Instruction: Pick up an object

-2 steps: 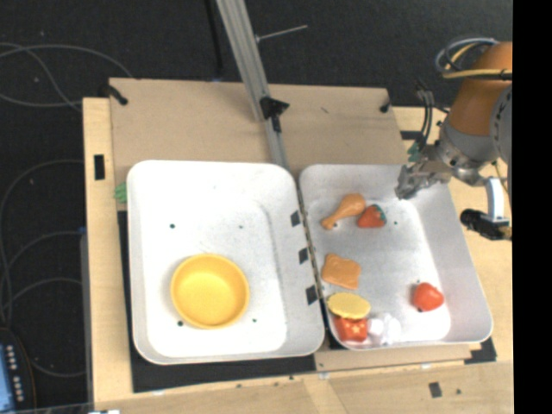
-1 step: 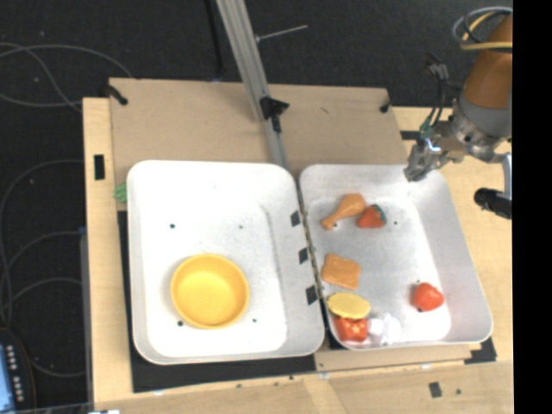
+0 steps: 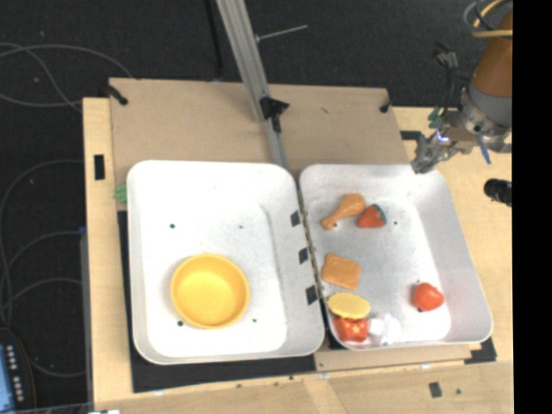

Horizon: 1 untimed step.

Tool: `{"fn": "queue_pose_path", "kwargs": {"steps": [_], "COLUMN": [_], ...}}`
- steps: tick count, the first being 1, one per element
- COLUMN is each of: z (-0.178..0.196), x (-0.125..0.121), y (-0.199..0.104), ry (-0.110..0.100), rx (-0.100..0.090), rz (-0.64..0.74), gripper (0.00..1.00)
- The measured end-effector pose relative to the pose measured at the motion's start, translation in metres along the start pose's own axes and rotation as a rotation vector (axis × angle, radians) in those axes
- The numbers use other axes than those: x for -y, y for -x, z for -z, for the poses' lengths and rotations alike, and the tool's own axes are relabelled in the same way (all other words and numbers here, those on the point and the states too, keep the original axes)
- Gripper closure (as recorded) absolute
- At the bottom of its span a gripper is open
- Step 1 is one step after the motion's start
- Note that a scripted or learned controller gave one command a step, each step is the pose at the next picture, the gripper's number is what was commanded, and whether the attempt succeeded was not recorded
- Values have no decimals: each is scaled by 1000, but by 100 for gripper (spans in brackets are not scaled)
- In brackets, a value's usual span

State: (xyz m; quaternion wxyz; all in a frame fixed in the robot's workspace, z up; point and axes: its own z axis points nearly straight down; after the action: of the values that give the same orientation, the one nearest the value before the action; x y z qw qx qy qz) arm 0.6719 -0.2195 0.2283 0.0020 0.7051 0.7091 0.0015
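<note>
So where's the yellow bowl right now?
The yellow bowl sits in the left bin, toward its near edge, alone there, across the divide from the toast slice in the right bin.

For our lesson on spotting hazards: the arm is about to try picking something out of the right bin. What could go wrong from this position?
1. The gripper sits over the right bin's far rim, so a straight descent could strike the rim.
2. The drumstick touches the strawberry; grasping one may knock the other.
3. The yellow piece rests on a red one in the near corner, where fingers would have little room.
</note>
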Motion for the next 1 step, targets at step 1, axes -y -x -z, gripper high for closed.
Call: {"fn": "queue_pose_path", "kwargs": {"steps": [1], "z": [-4], "x": [11], "y": [-42], "ry": [-4], "rx": [0], "rz": [-1], "gripper": [100]}}
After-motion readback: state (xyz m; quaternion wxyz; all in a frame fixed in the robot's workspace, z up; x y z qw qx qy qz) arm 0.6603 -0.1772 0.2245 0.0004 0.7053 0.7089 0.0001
